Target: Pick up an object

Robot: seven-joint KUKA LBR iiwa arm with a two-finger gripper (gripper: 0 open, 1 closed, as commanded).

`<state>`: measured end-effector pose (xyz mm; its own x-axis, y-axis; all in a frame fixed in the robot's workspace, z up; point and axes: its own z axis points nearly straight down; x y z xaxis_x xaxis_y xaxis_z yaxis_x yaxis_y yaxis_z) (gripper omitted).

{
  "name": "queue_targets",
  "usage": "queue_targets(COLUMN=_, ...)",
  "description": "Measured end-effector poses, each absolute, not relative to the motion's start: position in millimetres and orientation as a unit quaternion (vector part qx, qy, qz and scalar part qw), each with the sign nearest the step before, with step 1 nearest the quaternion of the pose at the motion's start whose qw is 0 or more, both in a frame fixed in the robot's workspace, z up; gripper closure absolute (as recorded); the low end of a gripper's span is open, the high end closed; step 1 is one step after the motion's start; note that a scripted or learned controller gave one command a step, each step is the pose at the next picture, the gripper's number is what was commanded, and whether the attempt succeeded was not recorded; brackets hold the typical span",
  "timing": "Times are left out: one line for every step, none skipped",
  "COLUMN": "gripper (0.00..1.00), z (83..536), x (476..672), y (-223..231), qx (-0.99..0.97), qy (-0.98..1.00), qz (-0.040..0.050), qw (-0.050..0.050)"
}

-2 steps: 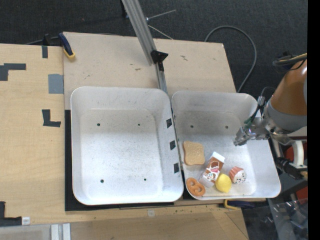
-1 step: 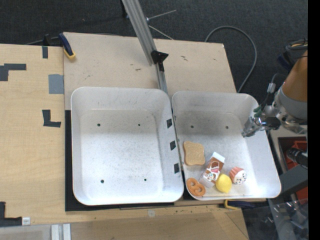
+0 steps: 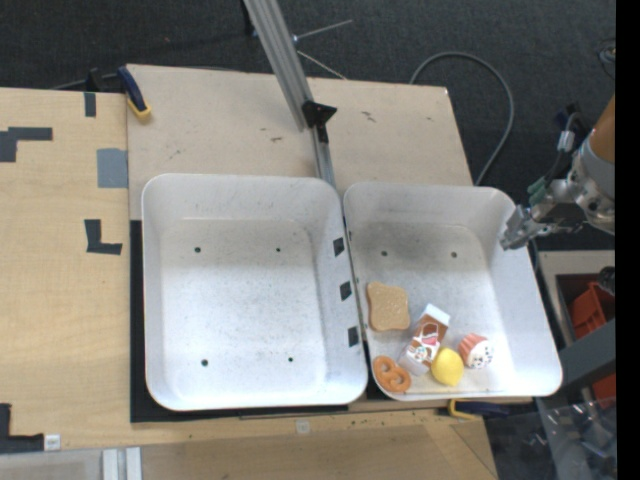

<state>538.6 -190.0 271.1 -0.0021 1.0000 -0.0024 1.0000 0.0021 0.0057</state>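
Five small things cluster in the near corner of the right shallow white bin [image 3: 520,298]: tan toast slice [image 3: 388,307], small brown-and-white carton [image 3: 428,336], yellow lemon-like ball [image 3: 448,368], orange pretzel-shaped ring [image 3: 392,374], white-and-red cupcake-like piece [image 3: 477,351]. Crowding risks a pinch between neighbours. The gripper [image 3: 520,230] hovers at the far right rim; whether its fingers are spread or closed, I cannot tell.
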Motion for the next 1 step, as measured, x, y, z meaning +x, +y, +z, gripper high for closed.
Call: queue_targets(gripper=1.0, z=300.2, x=539.3, y=-189.8, qx=0.707, qy=0.708, qz=0.0003, qw=0.001)
